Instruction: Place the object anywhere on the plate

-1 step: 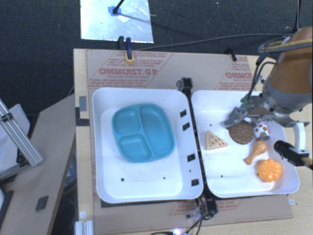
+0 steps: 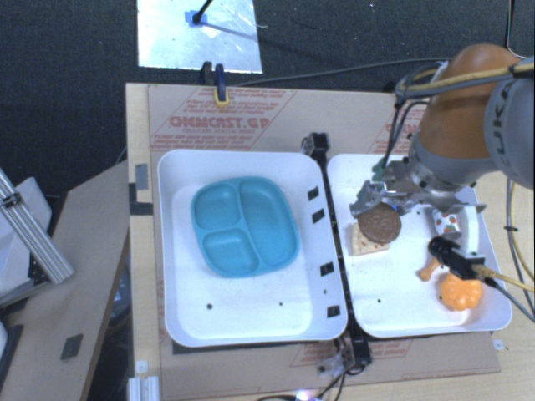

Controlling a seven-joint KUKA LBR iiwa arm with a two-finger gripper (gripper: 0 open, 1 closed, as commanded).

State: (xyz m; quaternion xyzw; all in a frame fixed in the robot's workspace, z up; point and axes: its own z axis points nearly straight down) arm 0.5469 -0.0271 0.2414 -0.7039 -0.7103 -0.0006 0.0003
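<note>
We see the blue plate [image 2: 245,226] mid left bin [image 2: 242,307]; over in the right bin [image 2: 393,301], the brown disc [image 2: 380,225] at nine o'clock, the gripper [image 2: 378,197] at its twelve, grip we cannot tell; orange toy [image 2: 461,292] at four

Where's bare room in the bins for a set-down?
Free: the blue plate, all three sections; left bin floor in front of the plate; right bin floor between the brown disc and near wall. Crowded: right bin's right side, around the gripper and orange toy.
</note>
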